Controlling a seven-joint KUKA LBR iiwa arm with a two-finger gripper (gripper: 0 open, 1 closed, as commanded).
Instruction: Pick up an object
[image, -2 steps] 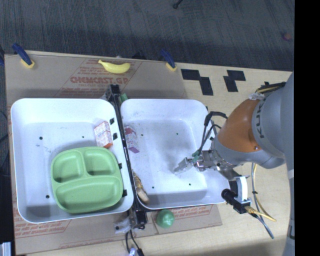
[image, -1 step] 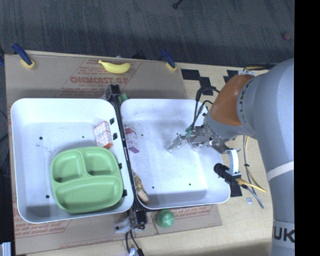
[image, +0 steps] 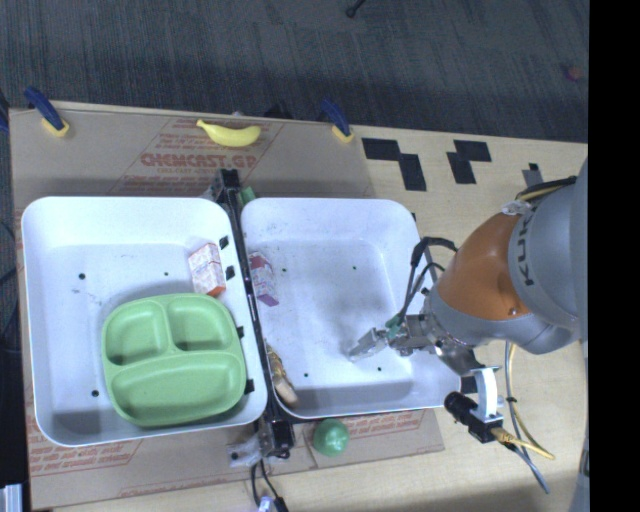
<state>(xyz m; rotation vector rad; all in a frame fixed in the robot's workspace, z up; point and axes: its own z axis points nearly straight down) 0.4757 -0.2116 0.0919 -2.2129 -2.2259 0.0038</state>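
— On the left of the tabletop, what does the left bin (image: 40, 300) hold?

— A green tray (image: 175, 360) with three compartments fills its lower half. A small carton (image: 205, 268) stands just above the tray, close to the wall shared with the right bin (image: 330, 215).

— Are those within easy reach of the arm (image: 490, 280)?

— Probably not; they sit across the dividing wall, well apart from the gripper (image: 362, 346).

— What lies in the right bin, then?

— Two things hug its left wall. A pink packet (image: 262, 280) lies in the upper part, its long axis running roughly along the wall. A tan piece (image: 281, 383) lies in the near left corner, also stretched along the wall.

— And where is the gripper?

— It is low over the bin floor, right of centre and toward the near edge, pointing left. Bare white floor separates it from both things.

— Which one is nearer?

— The tan piece looks slightly nearer: it lies to the left of the jaws and a little toward the near edge. The packet lies left and farther up the view.

— Are the jaws spread or pressed together?

— That cannot be told at this size; nothing is seen between them.

— What does the next move turn on?

— Likely a leftward travel toward the wall, with the jaws turned to close across a thing's short side.
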